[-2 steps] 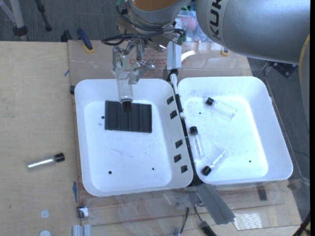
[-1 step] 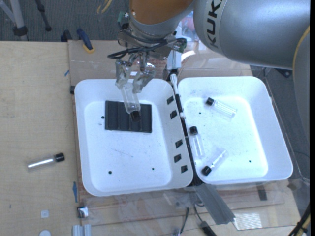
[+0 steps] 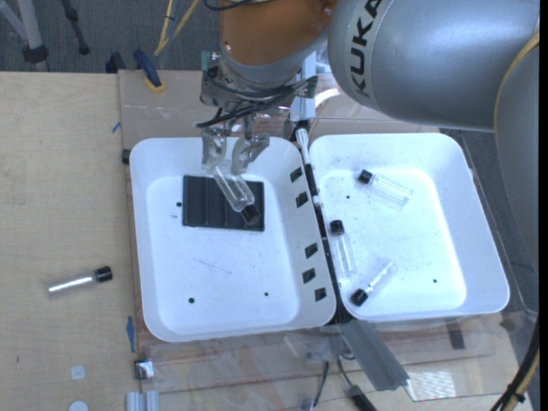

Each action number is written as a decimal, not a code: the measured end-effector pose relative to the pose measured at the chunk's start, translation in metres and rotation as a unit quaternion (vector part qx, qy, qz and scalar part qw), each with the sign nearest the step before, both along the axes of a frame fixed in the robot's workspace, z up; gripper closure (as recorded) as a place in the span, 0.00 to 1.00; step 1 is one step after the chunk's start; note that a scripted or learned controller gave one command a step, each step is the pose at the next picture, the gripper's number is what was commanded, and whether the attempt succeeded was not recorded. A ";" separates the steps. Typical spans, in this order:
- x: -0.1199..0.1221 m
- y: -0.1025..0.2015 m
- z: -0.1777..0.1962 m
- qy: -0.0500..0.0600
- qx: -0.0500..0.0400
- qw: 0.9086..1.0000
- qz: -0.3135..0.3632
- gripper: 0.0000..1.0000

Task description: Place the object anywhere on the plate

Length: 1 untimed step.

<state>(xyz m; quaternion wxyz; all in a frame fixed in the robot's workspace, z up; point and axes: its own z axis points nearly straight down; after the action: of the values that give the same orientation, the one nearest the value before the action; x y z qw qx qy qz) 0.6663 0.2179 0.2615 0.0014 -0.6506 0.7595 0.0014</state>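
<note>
Above the black plate [image 3: 223, 202], fingers [image 3: 211, 151] pointing down, clear vial [image 3: 235, 193] between them.

Arm [image 3: 428, 41]: cut off by the top and right edges; base and upper links out of frame.

Gripper [image 3: 233, 157]: the wrist covers its upper body. Finger gap too small and blurred to judge; whether the clear vial [image 3: 237, 197] sits between the fingers or just below them cannot be told.

Black plate [image 3: 201, 204]: its 1 o'clock corner is hidden behind the vial and fingers.

Left bin [image 3: 154, 247]: rim at 12 o'clock is partly covered by the wrist.

Right bin [image 3: 479, 255]: corner at 1 o'clock is hidden under the arm.

Small items at the bottom-left edge [image 3: 141, 398]: cropped, too small to identify.

Tripod legs [image 3: 34, 24] at 11 o'clock: cut off by the top edge.
</note>
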 end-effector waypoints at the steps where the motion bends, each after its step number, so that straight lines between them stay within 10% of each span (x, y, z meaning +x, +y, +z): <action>1: 0.000 0.003 0.158 -0.004 0.001 0.998 0.066 1.00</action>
<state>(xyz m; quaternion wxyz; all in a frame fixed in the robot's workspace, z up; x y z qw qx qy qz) 0.6664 0.2213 0.4195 0.0049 -0.6993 0.7148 0.0002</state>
